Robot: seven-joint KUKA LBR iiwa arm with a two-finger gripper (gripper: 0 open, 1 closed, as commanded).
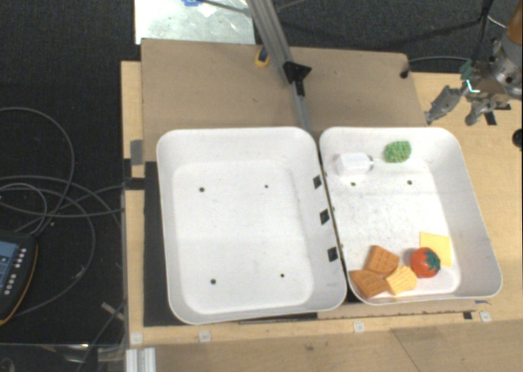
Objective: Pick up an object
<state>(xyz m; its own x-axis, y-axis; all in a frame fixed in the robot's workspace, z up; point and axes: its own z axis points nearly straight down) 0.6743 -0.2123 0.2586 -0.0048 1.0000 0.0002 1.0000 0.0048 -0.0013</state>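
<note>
On the bench, gripper hovers open, well apart from tomato

The grey metal two-finger gripper showed slim, pale grey fingers under a boxy, darker grey head. A small teal light glowed on that head. Above it sat a tan-orange patch of the arm, and thin black cables ran along the wrist.

Green ball, red tomato, white bins
</note>
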